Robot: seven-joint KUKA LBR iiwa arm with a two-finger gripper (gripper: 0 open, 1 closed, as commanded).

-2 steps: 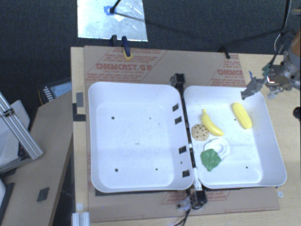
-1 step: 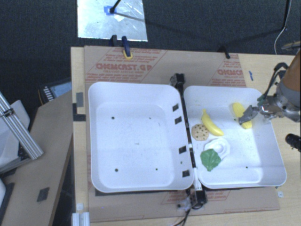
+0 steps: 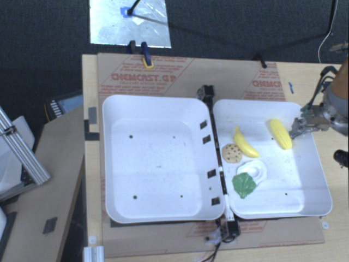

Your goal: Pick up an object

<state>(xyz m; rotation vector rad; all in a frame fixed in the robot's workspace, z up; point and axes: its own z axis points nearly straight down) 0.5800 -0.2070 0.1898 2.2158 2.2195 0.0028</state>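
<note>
Two shallow white plastic bins with rounded corners sit side by side on a brown printed cardboard sheet (image 3: 163, 72) covering the bench. The left bin (image 3: 158, 157) has a smooth, matte floor marked by a few small dark holes. The right bin (image 3: 283, 195) carries the objects. A curved yellow banana (image 3: 245, 143) lies near its centre, slanted, glossy and toy-like. Just below it, touching or nearly so, is a round tan cookie (image 3: 232, 153) with dark speckles. A flat white irregular piece (image 3: 254, 171) lies below that, with a crinkled green leafy item (image 3: 243, 184) overlapping its lower left edge. An oblong yellow corn cob (image 3: 280, 134) (faintly ribbed in texture) rests in the upper right part of the bin, tilted.

The gripper (image 3: 299, 127) sits low at the right bin's upper right area, just beside the cob's right end. Whether its jaws are spread or closed cannot be told; nothing is visibly held.
</note>
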